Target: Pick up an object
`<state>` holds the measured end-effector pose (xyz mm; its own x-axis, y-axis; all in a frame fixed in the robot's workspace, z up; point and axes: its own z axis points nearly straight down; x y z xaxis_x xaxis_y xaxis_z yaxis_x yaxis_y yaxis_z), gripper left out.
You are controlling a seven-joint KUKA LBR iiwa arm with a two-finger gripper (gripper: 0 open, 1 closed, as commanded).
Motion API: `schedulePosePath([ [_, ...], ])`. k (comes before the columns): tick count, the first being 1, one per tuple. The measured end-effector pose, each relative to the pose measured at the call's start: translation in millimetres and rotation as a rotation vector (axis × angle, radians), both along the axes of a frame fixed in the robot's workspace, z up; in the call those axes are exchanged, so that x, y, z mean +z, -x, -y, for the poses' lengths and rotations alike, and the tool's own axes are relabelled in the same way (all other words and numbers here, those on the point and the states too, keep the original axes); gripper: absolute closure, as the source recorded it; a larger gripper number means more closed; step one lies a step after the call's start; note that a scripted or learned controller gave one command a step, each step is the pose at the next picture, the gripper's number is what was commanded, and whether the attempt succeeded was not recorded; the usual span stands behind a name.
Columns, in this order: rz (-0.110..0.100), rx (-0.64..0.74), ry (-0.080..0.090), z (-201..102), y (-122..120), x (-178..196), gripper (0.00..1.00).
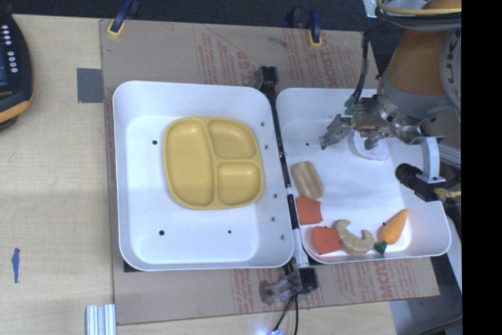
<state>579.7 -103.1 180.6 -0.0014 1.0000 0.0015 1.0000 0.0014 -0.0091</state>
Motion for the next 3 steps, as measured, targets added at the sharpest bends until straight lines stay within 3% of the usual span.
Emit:
schedulePosePath([
  [1, 0.008, 0.010, 0.000, -70.7, -11.4, 11.6, 0.00],
  [2, -0.004, -0.001, 0.000, -56.5, 89.8, 10.5, 0.00],
  [3, 0.014, 0.005, 0.004, -29.8, -15.4, 12.0, 0.00],
])
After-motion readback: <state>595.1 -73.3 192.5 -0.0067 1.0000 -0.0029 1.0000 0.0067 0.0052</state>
